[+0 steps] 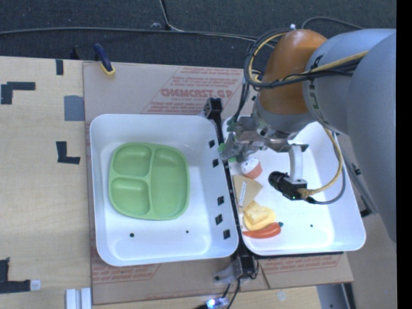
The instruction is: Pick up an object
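Objects lying in right bin (pixel 335 234), just below claw (pixel 246 148): small white-and-orange piece (pixel 250 167) sitting nearest, tan flat wedge (pixel 247 188), lumpy yellow piece (pixel 257 215), glossy red pepper shape (pixel 262 231). Green moulded three-compartment plate (pixel 149 181) resting in left bin (pixel 106 237), well left of claw. Claw hanging low over bin divider; cannot tell its state.

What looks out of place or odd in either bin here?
Nothing looks spilled or damaged. The green tray lies flat in the left bin; the toy food sits bunched against the right bin's left wall.
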{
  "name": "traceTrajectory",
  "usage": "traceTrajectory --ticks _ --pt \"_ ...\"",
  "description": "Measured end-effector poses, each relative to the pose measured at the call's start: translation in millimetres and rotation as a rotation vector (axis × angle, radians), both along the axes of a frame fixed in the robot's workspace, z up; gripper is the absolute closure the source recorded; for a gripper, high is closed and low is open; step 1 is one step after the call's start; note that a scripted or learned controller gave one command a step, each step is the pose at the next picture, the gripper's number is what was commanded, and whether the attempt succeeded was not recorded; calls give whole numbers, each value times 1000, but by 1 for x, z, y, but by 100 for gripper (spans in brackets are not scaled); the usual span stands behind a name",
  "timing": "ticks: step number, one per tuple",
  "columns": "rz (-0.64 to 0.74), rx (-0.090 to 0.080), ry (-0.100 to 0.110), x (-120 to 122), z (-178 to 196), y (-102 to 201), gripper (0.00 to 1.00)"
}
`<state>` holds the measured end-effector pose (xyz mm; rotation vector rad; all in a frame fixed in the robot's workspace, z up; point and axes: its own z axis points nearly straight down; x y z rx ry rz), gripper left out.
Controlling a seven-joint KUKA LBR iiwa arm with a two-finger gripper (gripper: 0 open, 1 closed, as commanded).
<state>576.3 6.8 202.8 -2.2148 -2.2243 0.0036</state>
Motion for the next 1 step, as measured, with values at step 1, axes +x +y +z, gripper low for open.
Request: traceTrajectory --ticks 1 --pt "2 1 -1 -19 13 55 100"
